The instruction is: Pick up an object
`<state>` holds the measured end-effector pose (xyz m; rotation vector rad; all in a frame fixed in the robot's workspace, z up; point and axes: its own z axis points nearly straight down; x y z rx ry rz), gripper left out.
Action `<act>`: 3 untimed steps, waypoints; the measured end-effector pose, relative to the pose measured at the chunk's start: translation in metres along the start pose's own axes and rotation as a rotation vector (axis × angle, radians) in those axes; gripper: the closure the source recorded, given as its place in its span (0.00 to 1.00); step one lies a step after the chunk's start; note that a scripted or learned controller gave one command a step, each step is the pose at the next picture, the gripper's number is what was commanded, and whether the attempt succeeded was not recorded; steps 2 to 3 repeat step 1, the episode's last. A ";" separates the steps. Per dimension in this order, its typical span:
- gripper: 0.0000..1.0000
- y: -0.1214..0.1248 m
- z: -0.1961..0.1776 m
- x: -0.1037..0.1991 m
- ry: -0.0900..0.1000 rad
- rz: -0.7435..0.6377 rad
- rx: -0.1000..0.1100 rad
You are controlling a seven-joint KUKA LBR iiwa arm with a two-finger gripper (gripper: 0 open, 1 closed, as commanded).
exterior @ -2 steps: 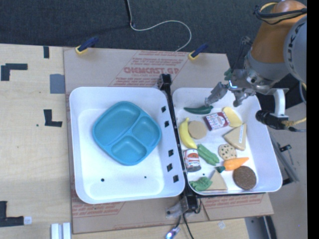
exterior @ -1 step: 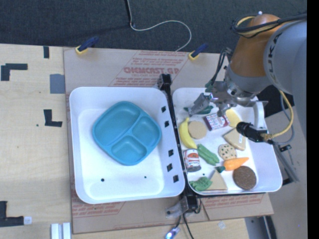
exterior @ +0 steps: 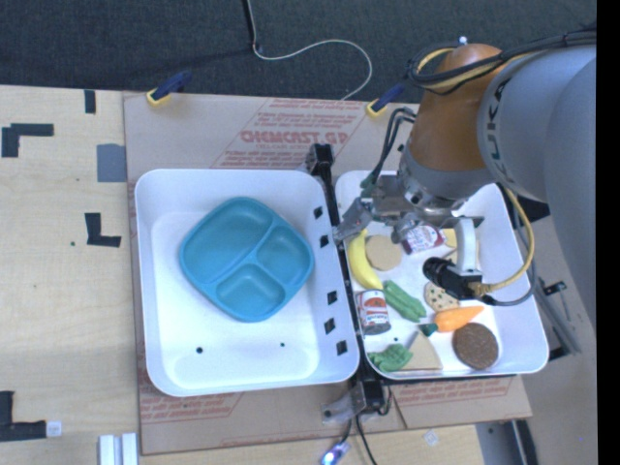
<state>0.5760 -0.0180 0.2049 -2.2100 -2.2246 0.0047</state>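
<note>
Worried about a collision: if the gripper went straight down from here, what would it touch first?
Probably the round tan piece beside the banana, under the gripper; depth is unclear.

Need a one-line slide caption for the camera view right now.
KUKA arm poised over the right bin of toy food, near a banana and carrot; blue divided plate in the left bin.

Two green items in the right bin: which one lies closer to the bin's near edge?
The green piece by the right bin's front wall, beside the tan wedge. The other green item lies farther back, right of the can.
</note>
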 end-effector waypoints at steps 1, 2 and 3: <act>0.00 -0.003 0.024 0.004 -0.003 0.005 0.000; 0.00 -0.003 0.024 0.004 -0.003 0.005 0.000; 0.00 -0.003 0.024 0.004 -0.003 0.005 0.000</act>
